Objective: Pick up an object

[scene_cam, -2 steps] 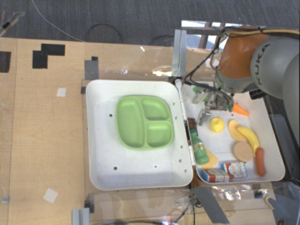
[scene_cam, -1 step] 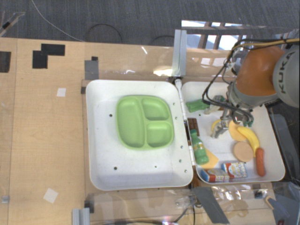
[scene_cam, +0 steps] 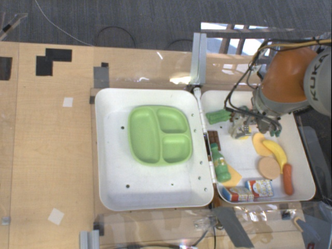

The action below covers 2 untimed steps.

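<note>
gripper (scene_cam: 243, 128) low in right bin (scene_cam: 306, 188); banana (scene_cam: 273, 150) beside

Open floor in the right bin (scene_cam: 306, 188) lies mid-bin, hemmed by banana (scene_cam: 275, 150), bottle (scene_cam: 220, 165) and cartons (scene_cam: 252, 190).

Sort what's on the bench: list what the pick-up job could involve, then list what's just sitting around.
Job candidates, all in the right bin:
gripper
green block
banana
green bottle
tan round piece
red sausage
small carton

Just lying about:
green divided plate in the left bin
black marks on the benchtop
</note>
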### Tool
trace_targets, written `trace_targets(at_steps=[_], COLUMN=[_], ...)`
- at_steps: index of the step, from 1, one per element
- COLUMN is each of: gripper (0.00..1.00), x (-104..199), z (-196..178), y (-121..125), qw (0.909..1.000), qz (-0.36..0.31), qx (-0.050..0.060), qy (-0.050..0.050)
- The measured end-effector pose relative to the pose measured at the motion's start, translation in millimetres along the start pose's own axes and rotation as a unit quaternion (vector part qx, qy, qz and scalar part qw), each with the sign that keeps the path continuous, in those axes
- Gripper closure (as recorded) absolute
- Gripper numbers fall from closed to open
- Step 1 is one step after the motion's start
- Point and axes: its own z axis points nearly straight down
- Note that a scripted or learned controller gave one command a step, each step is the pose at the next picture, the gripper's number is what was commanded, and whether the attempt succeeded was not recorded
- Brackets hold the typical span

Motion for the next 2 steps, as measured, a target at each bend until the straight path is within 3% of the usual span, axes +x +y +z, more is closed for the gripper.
trace_targets(at_steps=[1, 2], gripper=[0.0, 0.0], x=[0.4, 16.0], z=[0.6, 10.6], y=[0.2, 19.6], qw=[1.0, 0.9997], qz=[0.0, 0.024], qx=[0.0, 0.001], qy=[0.001, 0.004])
